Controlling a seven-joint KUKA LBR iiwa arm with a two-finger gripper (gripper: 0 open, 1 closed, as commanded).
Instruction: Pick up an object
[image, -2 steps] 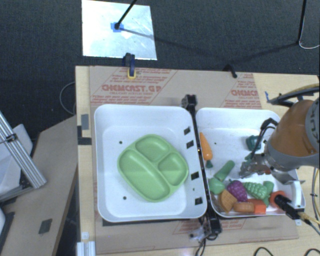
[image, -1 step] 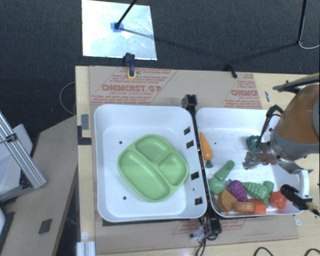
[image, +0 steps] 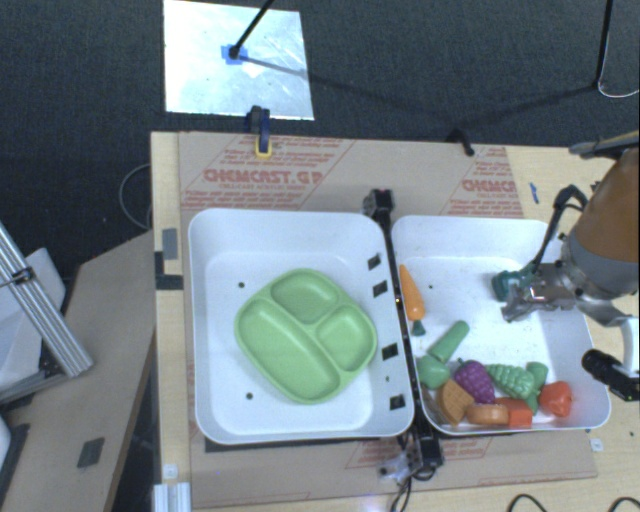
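My gripper (image: 512, 296) hangs over the right part of the right bin (image: 470, 245), its teal-grey fingers pointing left, with bare bin floor under them. Nothing shows between the fingers. Toy food lies along the bin's near side: an orange carrot (image: 410, 291) by the left wall, a green cucumber-like piece (image: 443, 345), a purple grape bunch (image: 474, 380), a green bumpy piece (image: 515, 380), an orange piece (image: 455, 402), a red-orange piece (image: 503, 412) and a red tomato (image: 556, 399). All of these sit lower left of the gripper, apart from it.
The left bin (image: 215, 260) holds a green divided plate (image: 305, 335). A black clamp (image: 380, 205) sits where the two bins meet at the far side. The arm's grey and orange wrist (image: 610, 235) fills the right edge above the right bin.
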